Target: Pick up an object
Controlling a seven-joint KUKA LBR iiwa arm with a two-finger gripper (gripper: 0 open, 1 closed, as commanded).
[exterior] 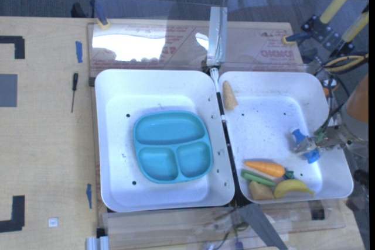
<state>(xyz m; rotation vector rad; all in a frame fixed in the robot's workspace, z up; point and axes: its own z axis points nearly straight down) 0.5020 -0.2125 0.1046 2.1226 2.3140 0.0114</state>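
2 bins; jaws (305,146) low in right bin (275,120).

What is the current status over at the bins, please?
Hand low in right bin, nothing seen between its fingers. Carrot, banana clustered at near edge, untouched. Blue tray in left bin.

A pale wooden bench (41,155) bears two shallow white bins, the left bin (111,96) and right bin (263,88), touching side by side; a small screwdriver (74,91) lies left of them.
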